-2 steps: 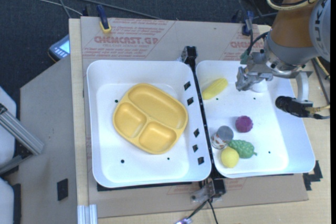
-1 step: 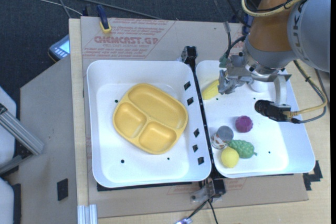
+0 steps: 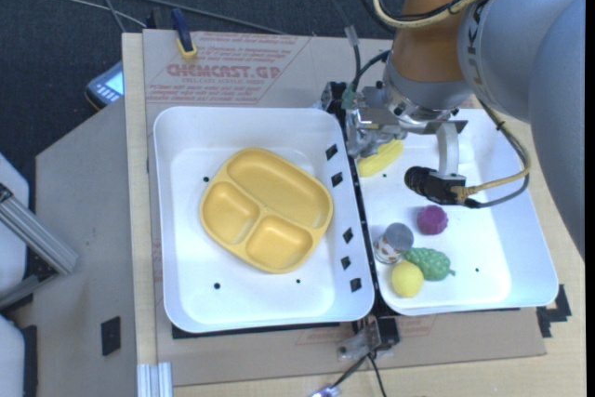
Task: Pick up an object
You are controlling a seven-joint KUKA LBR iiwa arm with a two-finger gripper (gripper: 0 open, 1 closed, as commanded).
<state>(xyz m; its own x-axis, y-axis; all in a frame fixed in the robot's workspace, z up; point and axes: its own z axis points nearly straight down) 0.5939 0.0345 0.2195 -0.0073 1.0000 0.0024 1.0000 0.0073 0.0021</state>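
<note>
Worktop (image 3: 232,60): two white bins | pincer (image 3: 376,137) low in right bin (image 3: 521,228), against yellow banana-like piece (image 3: 380,159); finger opening and grip cannot be told | left bin (image 3: 177,200): yellow divided tray (image 3: 267,208)

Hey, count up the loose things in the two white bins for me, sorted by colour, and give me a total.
Yellow: 3, the divided tray, the banana under the gripper and the lemon
Purple: 1, the round fruit
Green: 1, the bumpy piece
Grey: 1, the small can
Total: 6
</note>
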